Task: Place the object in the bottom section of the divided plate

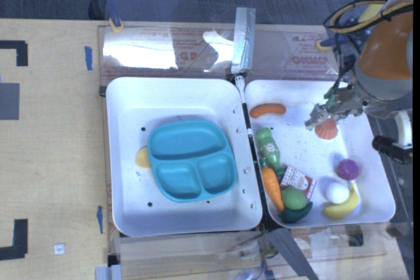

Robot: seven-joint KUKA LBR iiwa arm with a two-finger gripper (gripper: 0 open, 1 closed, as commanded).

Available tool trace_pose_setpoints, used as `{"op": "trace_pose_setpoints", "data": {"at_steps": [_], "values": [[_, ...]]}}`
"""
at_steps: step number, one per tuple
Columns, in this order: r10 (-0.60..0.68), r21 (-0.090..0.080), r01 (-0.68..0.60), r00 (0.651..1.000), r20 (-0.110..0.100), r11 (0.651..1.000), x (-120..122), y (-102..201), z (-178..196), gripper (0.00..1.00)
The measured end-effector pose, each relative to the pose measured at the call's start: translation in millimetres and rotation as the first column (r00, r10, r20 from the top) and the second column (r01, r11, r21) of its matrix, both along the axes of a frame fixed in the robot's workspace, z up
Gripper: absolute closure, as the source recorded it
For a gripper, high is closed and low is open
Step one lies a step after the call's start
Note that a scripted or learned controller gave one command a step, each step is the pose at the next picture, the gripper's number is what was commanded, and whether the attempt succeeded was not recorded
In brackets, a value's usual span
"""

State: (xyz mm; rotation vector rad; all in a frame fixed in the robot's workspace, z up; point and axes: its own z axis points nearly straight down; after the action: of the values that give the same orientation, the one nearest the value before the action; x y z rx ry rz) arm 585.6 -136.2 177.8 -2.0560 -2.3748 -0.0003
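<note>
Left bin (pixel 125 160): nearest and largest, it holds the blue divided plate (pixel 192 160), whose sections sit bare; something small and yellow (pixel 142 157) peeks out at the plate's 9 o'clock.
Right bin (pixel 377 203): crowded with toy food.
My arm (pixel 388 56): reaching in from 3 o'clock, orange band showing.
My claw (pixel 323 116): low over the right bin near 12 o'clock; I cannot tell how it stands.
Orange-pink object (pixel 327 130): just beside my claw, perhaps touching; too blurred to call it held.
Banana (pixel 344 205): 5 o'clock, with a white egg (pixel 337 193) and purple piece (pixel 348 169) beside it.
Carrot (pixel 273 187): 7 o'clock.
Green bottle (pixel 267 147): 9 o'clock.
Sausage (pixel 268 110): 11 o'clock.
</note>
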Motion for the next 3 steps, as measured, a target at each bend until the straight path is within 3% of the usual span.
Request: {"op": "trace_pose_setpoints", "data": {"at_steps": [1,3], "values": [[0.069,0.002,-0.069,0.998,-0.004,0.998,-20.8,57.2,4.5,1.00],[0.108,0.001,-0.108,0.994,-0.006,0.994,-33.9,182.3,3.8,1.00]]}}
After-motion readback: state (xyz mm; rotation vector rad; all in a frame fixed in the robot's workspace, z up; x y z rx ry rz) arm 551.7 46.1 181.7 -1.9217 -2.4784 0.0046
